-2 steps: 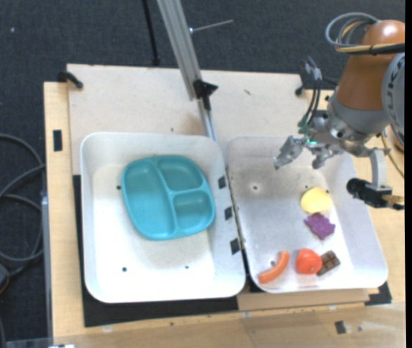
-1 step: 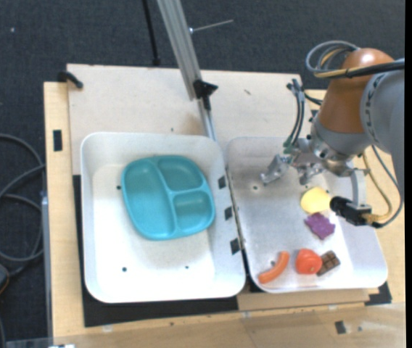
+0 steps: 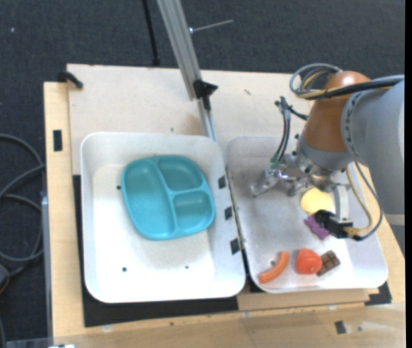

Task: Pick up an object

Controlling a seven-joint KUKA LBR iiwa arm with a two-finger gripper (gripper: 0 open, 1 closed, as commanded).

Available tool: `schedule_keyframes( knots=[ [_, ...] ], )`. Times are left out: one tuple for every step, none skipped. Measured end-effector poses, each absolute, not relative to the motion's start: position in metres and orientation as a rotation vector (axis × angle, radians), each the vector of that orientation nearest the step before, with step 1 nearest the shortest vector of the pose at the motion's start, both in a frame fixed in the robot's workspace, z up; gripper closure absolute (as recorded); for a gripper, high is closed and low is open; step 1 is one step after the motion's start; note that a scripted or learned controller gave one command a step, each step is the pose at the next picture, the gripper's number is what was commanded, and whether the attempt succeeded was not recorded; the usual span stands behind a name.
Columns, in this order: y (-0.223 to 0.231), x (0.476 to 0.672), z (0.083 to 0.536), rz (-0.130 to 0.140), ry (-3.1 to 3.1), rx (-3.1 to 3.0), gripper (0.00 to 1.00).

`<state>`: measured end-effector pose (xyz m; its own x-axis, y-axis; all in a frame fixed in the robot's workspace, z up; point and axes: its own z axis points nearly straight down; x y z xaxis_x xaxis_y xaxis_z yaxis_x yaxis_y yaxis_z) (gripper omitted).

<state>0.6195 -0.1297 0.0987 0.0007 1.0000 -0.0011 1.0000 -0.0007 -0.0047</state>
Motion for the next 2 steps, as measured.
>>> schedule_keyframes(
  knots=[
    [-0.13,0.62,0.101,0.0,-2.22,-2.223,0.0],
    [-0.131,0.621,0.113,-0.004,-2.216,-2.23,1.0]
  ],
)
